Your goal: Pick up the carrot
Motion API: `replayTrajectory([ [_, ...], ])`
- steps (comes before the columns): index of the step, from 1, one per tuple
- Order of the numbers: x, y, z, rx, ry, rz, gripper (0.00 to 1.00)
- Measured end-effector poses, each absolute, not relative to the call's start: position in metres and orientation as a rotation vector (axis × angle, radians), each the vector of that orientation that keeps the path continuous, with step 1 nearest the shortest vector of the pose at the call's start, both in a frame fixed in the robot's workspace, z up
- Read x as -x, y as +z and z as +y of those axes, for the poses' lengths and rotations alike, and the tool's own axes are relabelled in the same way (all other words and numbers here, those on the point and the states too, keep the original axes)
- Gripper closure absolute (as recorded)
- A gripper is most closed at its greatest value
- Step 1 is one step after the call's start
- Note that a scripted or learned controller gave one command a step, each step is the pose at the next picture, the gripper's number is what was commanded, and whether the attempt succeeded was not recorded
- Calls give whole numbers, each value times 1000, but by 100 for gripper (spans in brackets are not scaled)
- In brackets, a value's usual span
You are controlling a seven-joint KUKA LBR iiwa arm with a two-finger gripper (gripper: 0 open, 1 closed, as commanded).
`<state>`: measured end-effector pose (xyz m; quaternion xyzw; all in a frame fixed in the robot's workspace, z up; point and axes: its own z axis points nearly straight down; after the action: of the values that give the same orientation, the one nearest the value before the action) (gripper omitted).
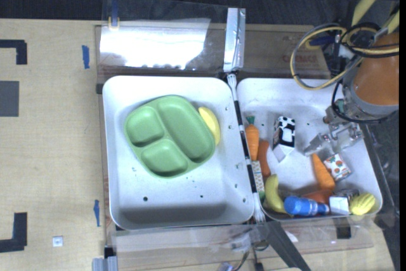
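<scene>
My jaws (330,139) hang over the right bin (304,95); spread or pressed together, I cannot tell. Carrot (252,139) lies well to their left against the bin's left wall. A second carrot (321,171) lies just below them.

bench (51,155): pale wood, with black corner marks and blue tape bits on its left part
left bin (127,200): white, shallow, resting on the bench
right bin (266,93): white, touching the left bin along its side
clear sheet (158,41): behind the left bin
</scene>
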<state>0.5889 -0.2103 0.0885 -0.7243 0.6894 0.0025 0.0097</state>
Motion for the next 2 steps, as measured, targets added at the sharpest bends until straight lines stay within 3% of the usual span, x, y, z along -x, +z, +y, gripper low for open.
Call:
replayTrajectory([
  [1,-589,99,-213,2257,1,2160,100],
  [2,-589,99,-210,2259,6,2156,0],
])
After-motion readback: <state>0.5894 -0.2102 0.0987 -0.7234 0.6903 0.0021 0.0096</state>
